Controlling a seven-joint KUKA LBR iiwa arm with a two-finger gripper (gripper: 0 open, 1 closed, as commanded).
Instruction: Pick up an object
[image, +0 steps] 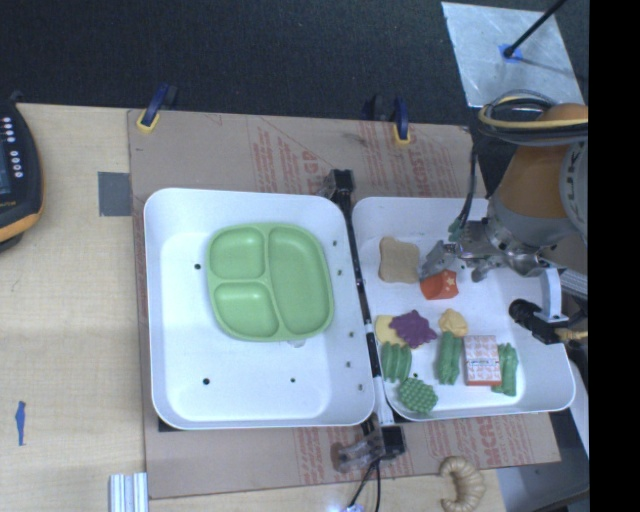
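Your hand (442, 262) sits low in the right bin (560, 400), right over a small red toy (439, 287); you cannot tell its grip, and a tan bread piece (399, 260) lies beside it

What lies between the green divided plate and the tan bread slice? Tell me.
In the camera view, the adjoining rims of the two white bins lie between the green divided plate and the tan bread slice, plus bare bin floor.

Both white bins (170, 300) look like smooth, slightly glossy plastic, as does the matt green divided plate (270, 280). The bench (70, 330) shows pale wood grain under a brown cardboard sheet (250, 150). The toy foods (440, 345) seem plastic, perhaps rubbery.
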